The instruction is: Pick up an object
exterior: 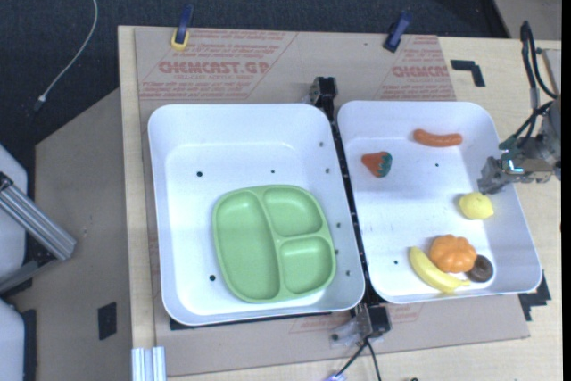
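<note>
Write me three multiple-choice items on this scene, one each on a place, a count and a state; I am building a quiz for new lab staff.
1. Where does the green divided plate lie?
A. in the left bin
B. in the right bin
C. on the bench

2. How many food items lie in the right bin?
A. three
B. four
C. six

3. How does the gripper stand to the yellow lemon?
A. lifting it
B. just above it in the picture, at the bin's right edge
C. over the left bin

Answers: 1 A, the plate fills the left bin. 2 C: sausage, strawberry, lemon, pumpkin, banana, a brown piece. 3 B, the lemon rests on the bin floor.
</note>
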Motion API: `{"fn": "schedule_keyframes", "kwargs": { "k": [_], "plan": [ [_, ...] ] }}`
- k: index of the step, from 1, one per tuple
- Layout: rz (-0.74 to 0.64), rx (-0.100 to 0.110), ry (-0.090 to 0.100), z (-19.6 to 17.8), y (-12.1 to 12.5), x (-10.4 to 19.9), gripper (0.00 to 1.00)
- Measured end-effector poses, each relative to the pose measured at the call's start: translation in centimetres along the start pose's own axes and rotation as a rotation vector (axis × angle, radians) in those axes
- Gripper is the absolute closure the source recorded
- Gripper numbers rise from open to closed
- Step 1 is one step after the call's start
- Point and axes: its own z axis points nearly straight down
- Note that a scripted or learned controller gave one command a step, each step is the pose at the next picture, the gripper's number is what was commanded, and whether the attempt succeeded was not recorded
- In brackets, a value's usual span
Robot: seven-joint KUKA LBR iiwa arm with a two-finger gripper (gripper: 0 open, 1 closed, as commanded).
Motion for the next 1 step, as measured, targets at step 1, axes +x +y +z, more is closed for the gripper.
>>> {"fn": "schedule_keyframes", "kwargs": {
  "k": [1],
  "plan": [
    [-0.005,0.004,0.004,-0.44,2.93,4.8,1.0]
  ]
}}
